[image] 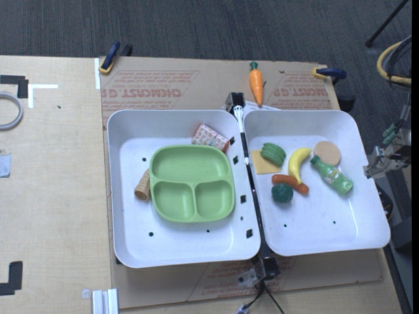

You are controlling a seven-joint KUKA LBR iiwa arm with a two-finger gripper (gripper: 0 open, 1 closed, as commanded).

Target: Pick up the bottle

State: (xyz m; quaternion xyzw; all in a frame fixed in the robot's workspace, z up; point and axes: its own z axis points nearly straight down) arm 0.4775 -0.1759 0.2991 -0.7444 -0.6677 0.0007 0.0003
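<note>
Crowding bottle (332, 176): cookie (327, 153), banana (298, 163).

Green bottle (332, 176) with a white label; yellow banana (298, 163); orange carrot (255, 84) with a green top; pale green plate (192, 182); white bins (124, 195); brown cardboard (163, 87) printed in red.
</note>
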